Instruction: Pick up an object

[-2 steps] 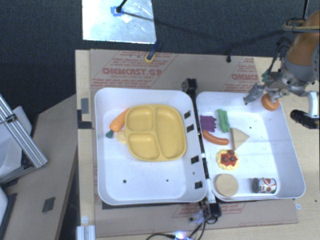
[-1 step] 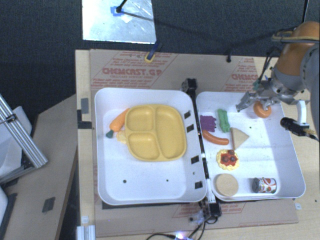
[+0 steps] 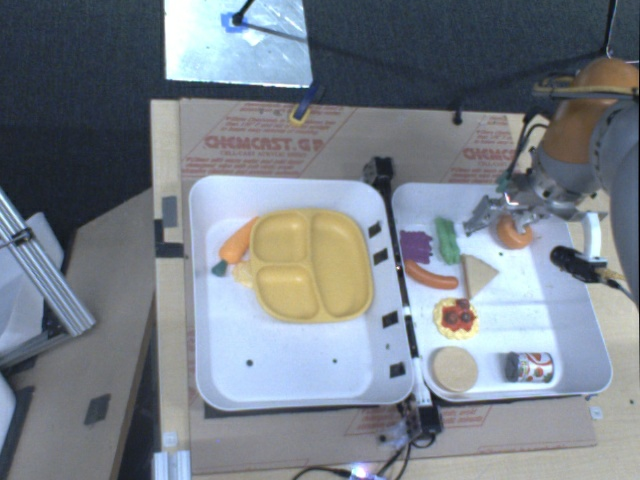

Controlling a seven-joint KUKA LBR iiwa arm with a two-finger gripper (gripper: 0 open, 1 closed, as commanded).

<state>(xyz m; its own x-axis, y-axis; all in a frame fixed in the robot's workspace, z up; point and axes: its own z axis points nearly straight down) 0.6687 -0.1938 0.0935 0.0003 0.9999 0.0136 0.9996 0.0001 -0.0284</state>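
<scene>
Tool (image 3: 500,211) hovered beside orange toy (image 3: 516,233), jaw state indeterminable; centring over it before descending looked advisable for a clean grasp.

A silver plate (image 3: 238,25) is lying at the upper left — a cardboard sheet (image 3: 290,133) is underlying both white bins (image 3: 205,298).

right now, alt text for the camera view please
The grey arm's tool hovers over the right bin, beside an orange toy. The left bin holds a yellow divided plate and a toy carrot.
</scene>
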